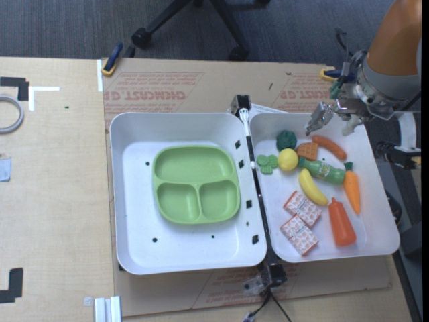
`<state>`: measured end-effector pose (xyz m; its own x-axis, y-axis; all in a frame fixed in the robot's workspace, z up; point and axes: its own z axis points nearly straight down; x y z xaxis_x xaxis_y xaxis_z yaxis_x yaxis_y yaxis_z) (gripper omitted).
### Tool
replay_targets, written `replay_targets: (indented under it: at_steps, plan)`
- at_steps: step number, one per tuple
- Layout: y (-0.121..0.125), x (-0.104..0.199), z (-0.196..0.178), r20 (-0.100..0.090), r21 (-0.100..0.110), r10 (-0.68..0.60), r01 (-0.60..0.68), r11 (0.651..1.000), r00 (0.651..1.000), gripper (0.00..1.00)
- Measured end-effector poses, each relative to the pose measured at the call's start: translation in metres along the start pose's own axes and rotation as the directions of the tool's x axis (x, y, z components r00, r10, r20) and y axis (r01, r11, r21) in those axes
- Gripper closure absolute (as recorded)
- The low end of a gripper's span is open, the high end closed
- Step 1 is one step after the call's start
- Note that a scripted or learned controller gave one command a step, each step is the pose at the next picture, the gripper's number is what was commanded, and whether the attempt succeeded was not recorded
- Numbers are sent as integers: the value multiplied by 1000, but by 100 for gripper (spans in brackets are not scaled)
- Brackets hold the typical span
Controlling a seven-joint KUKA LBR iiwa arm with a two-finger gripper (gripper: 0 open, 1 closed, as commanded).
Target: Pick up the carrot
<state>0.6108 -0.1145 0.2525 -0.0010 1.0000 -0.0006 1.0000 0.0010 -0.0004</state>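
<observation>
Carrot [352,190], orange with a green top, lies at three o'clock in the right bin [382,237], its tip pointing toward five. Just beside it at nine sit a green bottle [324,172] and a banana [312,187]; an orange bottle [341,223] lies at seven. Hand [333,121] hovers at the bin's twelve o'clock rim, fingers spread, holding nothing.

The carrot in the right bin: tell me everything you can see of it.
The carrot is a small orange toy, smooth like plastic, with a green top. It tapers to a blunt tip pointing toward the near side of the right bin. It lies flat near the bin's right wall, its green end meeting the green bottle. The tool hangs apart from it.
</observation>
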Motion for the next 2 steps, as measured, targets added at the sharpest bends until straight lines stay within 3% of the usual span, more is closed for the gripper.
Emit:
replay_targets:
  at_steps: [1,2]
  plan:
    - [-9,-104,75,0,0,-103,103,995,995,0]
    - [-44,-104,160,-2,-1,-339,339,941,941,0]
